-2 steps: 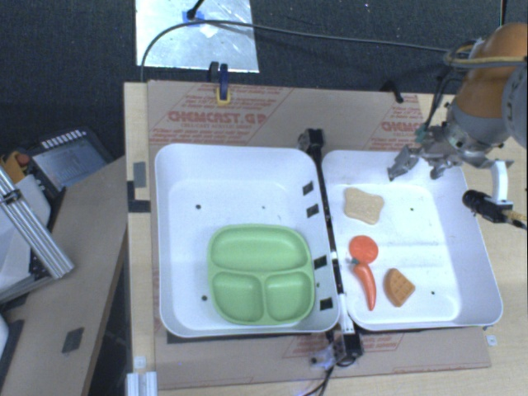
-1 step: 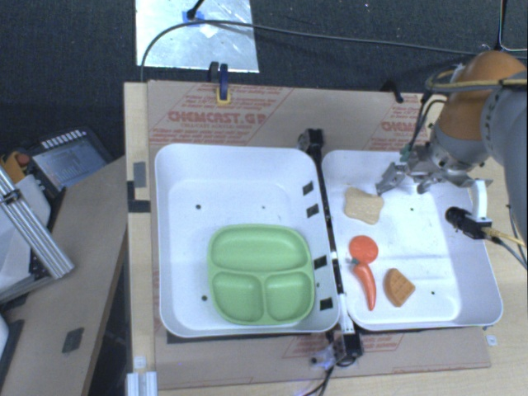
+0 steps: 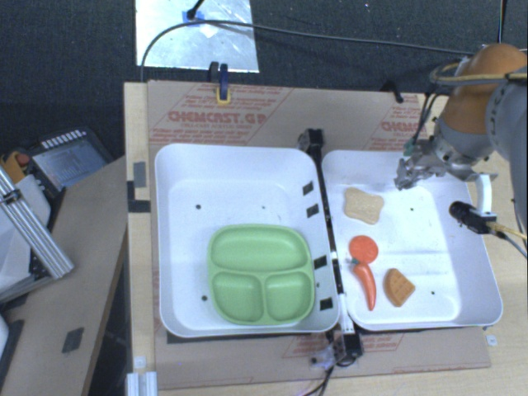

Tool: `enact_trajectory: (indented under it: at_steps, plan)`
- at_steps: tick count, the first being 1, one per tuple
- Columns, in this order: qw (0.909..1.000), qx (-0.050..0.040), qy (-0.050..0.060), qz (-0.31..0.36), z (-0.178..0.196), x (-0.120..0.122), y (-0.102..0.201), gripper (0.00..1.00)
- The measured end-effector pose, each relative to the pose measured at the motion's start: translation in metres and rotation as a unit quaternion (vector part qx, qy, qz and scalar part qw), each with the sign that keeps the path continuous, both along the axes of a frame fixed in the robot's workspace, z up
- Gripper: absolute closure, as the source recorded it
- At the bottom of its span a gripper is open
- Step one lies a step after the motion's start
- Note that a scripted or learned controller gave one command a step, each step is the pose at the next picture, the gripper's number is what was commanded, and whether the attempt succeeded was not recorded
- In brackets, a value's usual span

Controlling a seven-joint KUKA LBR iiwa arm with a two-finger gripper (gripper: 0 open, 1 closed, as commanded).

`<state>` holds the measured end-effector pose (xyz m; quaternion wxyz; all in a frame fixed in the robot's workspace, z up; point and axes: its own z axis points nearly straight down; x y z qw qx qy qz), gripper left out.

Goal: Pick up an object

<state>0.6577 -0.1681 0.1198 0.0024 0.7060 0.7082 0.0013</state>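
Note:
The right bin [image 3: 474, 308] holds three small things. A pale beige bread-like piece [image 3: 362, 205] lies near its far left. In front of it sits a red-orange carrot-like piece [image 3: 364, 269] with a round top. To that piece's right rests an orange-brown chunk [image 3: 398, 287]. My gripper [image 3: 407, 176] hangs over the far part of the right bin, to the right of and behind the beige piece, apart from it. Nothing shows between its fingers.
The left bin [image 3: 177, 172] holds a green divided tray [image 3: 261, 273] at its front. A black divider strip [image 3: 323, 221] runs between the two bins. Cardboard [image 3: 272, 114] lies under both bins. A grey device [image 3: 70, 159] and metal rail [image 3: 33, 229] stand at the left.

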Motion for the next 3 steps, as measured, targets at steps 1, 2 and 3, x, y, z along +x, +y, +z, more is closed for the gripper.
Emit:
enact_trajectory:
  at_steps: [1, 2, 3]
  plan:
    - [1.0000, -0.0001, -0.001, -0.001, 0.046, 0.002, -0.005, 1.00]
    - [1.0000, -0.0005, -0.002, 0.001, 0.112, 0.006, -0.005, 1.00]
    - [1.0000, 0.0003, 0.001, 0.001, 0.116, 0.007, -0.005, 1.00]
